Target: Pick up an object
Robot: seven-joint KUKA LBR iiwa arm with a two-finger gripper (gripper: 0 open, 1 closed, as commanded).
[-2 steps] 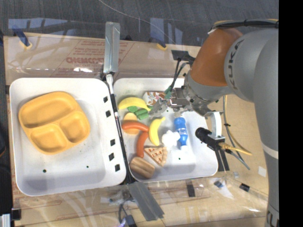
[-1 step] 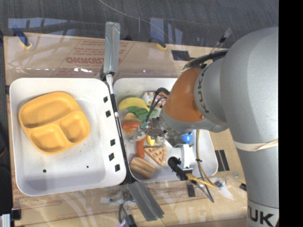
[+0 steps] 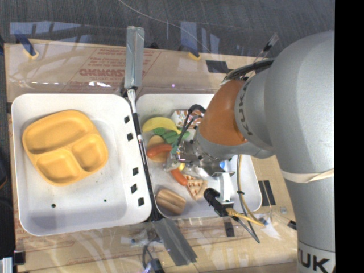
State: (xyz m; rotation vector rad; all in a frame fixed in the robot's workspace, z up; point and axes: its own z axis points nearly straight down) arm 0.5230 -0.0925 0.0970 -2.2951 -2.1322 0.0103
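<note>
The grey arm (image 3: 296,112) bends down from the right; its gripper (image 3: 183,155) is apparently low.

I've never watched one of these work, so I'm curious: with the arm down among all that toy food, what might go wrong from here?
The gripper is down in the right bin, where a banana, a carrot-like piece and a pizza slice crowd together. It may well pinch two items, or shove neighbours aside and come up with nothing. The bread roll lies apart from them and looks safer.

Fixed overhead camera, slanting, seemingly close above both bins (image 3: 23,169)
</note>
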